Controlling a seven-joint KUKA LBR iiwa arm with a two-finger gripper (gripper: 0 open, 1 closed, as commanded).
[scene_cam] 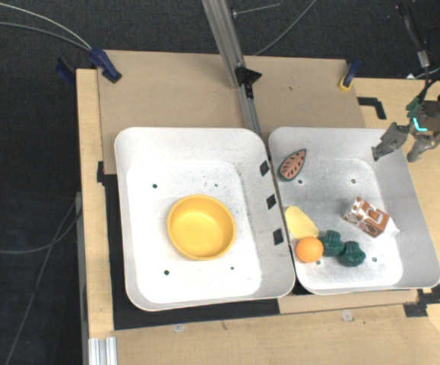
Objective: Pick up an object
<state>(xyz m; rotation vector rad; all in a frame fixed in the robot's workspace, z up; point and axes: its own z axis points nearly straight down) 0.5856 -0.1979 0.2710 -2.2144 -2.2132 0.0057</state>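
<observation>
Over the right bin's (pixel 402 276) far right corner we hang the gripper (pixel 403 144), fingers spread, nothing btwn them. W/in that bin: brown-white block (pixel 367 217) mid-right, orange ball (pixel 308 249), green toy (pixel 343 250), yellow piece (pixel 299 221) near its front-left, prob. where they tumbled. Block looks nearest.

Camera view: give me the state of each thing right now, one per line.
Gripper: open, holding nothing, over the right bin's far right corner.
Yellow bowl: upright in the left bin.
Leaf-shaped piece: lying flat, right bin, far left.
Brown and white block: lying tilted, apart from the rest.
Orange ball: touching the yellow piece and the green toy.
</observation>
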